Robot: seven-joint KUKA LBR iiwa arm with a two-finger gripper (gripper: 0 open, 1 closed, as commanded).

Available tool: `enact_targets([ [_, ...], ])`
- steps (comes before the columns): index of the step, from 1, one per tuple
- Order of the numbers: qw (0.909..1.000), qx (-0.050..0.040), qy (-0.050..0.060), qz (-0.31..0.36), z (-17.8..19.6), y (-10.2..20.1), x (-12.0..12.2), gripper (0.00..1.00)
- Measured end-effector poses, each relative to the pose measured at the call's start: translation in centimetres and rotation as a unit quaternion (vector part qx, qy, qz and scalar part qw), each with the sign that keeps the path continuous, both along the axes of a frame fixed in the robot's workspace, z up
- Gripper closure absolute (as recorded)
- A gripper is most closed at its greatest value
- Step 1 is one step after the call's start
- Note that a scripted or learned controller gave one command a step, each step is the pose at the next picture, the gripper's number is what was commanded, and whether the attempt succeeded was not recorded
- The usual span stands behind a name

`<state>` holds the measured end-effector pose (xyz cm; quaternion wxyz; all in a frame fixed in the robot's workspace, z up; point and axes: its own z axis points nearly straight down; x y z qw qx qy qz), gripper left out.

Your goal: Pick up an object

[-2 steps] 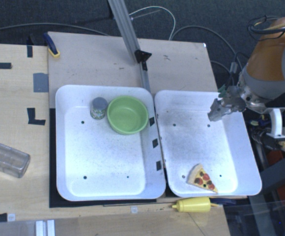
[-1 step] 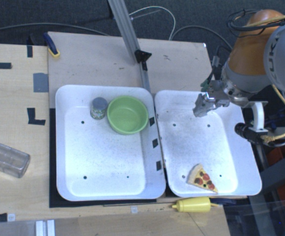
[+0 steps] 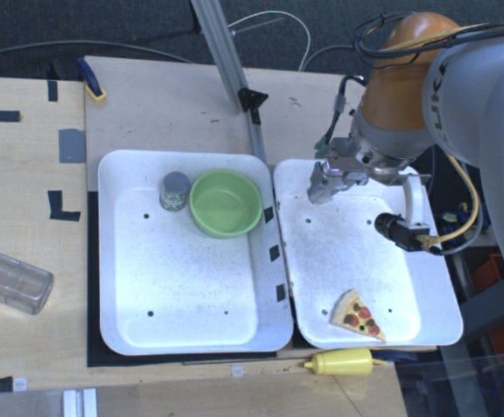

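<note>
A toy pizza slice (image 3: 356, 314) lies near the front of the right bin (image 3: 321, 259). In the left bin (image 3: 182, 302) a green bowl (image 3: 226, 203) sits at the back, with a small grey-lidded can (image 3: 175, 191) just to its left. My gripper (image 3: 321, 183) hangs over the back left part of the right bin, well apart from the pizza slice. Nothing shows between its fingers.
A yellow toy bottle (image 3: 342, 363) lies on the bench just in front of the right bin. A clear plastic container (image 3: 9, 278) rests on the bench at far left. A grey pole (image 3: 222, 46) slants down to the bins' back edge. Cables trail behind the bench.
</note>
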<state>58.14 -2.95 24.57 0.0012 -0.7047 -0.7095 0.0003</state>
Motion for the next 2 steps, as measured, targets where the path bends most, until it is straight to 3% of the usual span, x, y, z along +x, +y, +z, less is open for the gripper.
enact_targets([
  [2, 1.0000, -0.0003, 0.000, 0.000, -1.0, 9.4, 2.9, 1.00],
])
